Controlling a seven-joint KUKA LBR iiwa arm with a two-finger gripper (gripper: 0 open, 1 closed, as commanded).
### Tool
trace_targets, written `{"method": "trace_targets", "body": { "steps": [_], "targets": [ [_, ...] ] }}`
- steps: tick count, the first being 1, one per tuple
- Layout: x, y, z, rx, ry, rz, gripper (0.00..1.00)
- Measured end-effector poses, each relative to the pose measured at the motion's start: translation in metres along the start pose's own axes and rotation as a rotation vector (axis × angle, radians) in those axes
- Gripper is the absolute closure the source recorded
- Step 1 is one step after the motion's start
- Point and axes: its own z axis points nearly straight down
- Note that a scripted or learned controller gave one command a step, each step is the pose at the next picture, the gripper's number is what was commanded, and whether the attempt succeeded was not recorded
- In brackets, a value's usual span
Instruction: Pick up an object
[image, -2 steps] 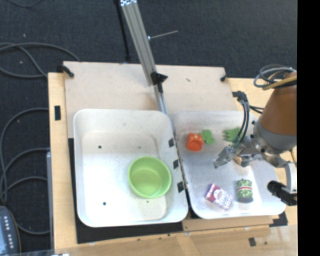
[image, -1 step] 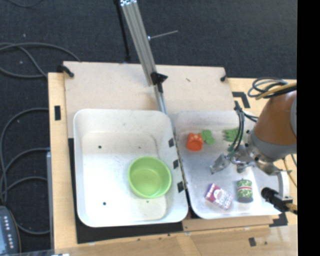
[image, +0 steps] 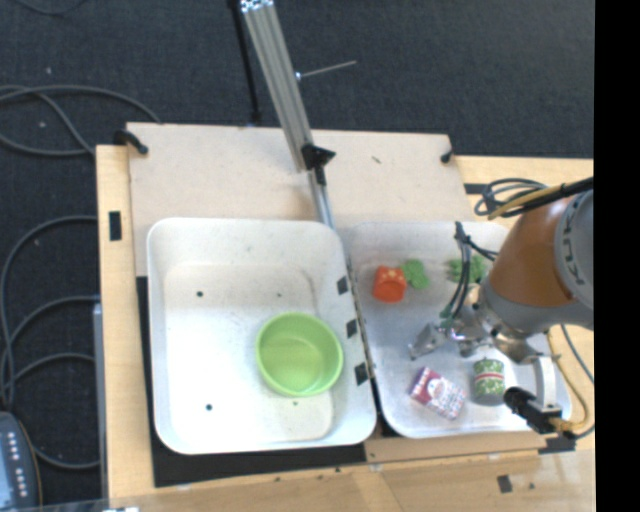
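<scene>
Over the right bin (image: 392, 420), low above its floor: tool (image: 432, 340), metal fingers pointing toward the bin's middle, nothing visible between them. Spread of those fingers impossible to judge from this slanted view; cannot tell wide from narrow.

Candidates for the pick, all in that right bin: red-orange toy (image: 389, 284) near the far side with a green piece (image: 416, 274) just beside it; pink-and-white packet (image: 437, 392) lying flat toward the near rim; small green-labelled can (image: 489, 381) just beside the packet, close under the wrist. More green bits (image: 466, 268) farther right, half hidden by cables. Green bowl (image: 299, 354) alone in the left bin (image: 200, 250), well apart from the arm.

Likely trouble, judged from this layout:
- Tool parked between things rather than above any one of them, so a straight descent probably closes on bare bin floor.
- Packet flat and low; fingers apt to skid over it or push it against the bin wall.
- Can near the wrist and cabling; easily knocked over or rolled by a sideways correction.
- Red-orange toy rounded; prone to squirting out of a pinch that lands off-centre.

Surface: smooth white plastic bins, faintly speckled, on a pale wooden worktop (image: 220, 170). Around it: dark carpet, loose cables, a slanted aluminium post (image: 282, 85) rising behind the bins.
</scene>
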Motion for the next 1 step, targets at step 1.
{"method": "trace_targets", "body": {
  "steps": [1],
  "targets": [
    [0.0,0.002,-0.014,-0.008,0.001,0.005,1.0]
  ]
}}
